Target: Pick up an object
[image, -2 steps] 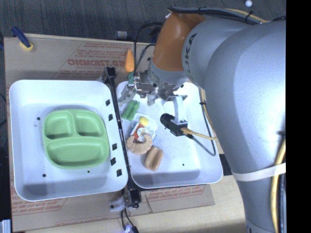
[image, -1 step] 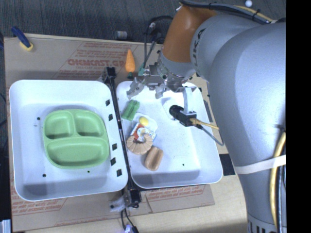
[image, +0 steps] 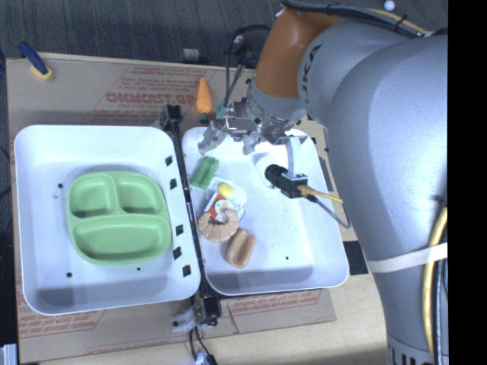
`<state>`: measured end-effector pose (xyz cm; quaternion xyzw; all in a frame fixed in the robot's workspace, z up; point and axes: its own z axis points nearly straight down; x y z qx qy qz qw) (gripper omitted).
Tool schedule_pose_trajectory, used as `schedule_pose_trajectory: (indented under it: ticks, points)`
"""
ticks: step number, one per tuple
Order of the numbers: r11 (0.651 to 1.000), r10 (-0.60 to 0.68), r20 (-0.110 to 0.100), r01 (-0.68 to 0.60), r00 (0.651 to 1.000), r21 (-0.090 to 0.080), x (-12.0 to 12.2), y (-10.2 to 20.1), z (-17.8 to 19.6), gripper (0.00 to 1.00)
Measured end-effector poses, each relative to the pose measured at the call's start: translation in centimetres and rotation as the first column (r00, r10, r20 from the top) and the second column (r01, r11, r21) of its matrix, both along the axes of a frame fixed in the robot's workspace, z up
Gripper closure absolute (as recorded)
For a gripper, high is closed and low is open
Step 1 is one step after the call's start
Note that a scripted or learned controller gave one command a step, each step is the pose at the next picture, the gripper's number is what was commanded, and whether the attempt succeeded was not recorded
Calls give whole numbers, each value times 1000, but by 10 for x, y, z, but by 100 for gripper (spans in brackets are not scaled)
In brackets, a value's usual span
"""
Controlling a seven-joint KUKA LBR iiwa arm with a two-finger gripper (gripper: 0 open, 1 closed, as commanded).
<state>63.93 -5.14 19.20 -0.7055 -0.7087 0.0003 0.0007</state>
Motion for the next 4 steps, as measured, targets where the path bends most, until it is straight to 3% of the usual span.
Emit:
schedule_pose_trajectory:
  ticks: [4]
  points:
    - [1000, 0, 0, 0, 1000, 0, 0, 0, 0, 0]
